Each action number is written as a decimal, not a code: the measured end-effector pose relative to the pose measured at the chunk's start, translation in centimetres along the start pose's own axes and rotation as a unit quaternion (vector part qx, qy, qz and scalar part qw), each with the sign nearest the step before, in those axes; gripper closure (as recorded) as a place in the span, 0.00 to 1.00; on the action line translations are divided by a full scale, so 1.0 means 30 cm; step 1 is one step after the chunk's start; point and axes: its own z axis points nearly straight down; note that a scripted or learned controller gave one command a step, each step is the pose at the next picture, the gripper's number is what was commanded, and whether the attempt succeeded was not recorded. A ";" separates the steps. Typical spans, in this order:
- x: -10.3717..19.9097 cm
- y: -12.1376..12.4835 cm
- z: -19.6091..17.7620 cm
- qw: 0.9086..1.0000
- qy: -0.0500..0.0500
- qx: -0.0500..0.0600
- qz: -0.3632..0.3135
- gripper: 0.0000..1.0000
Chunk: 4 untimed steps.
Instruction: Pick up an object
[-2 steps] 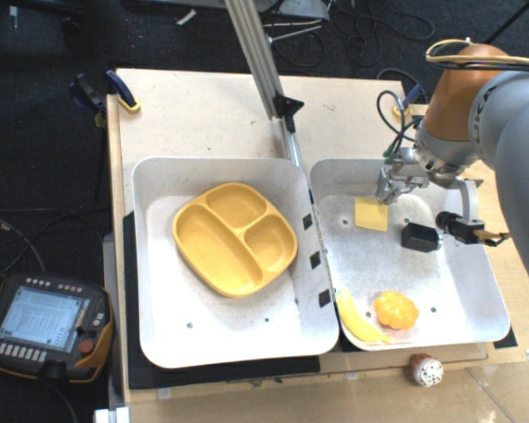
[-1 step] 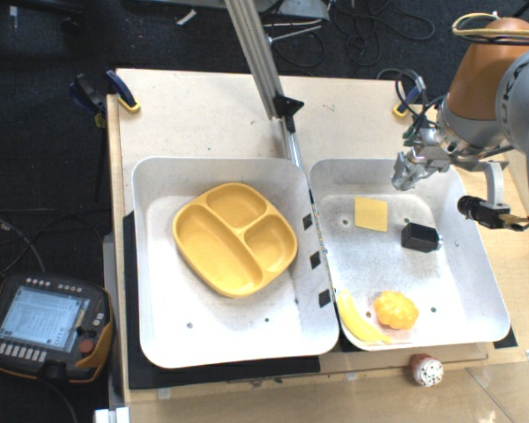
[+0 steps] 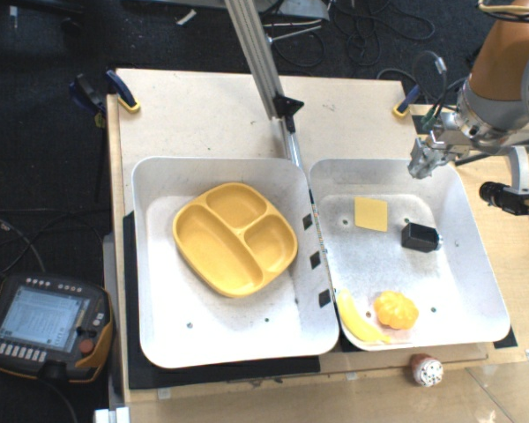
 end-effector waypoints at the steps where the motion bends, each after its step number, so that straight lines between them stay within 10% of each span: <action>1: 0.009 0.001 -0.215 1.000 0.000 -0.001 -0.001 1.00; 4: 0.538 -0.179 -0.143 1.000 0.002 0.005 -0.004 1.00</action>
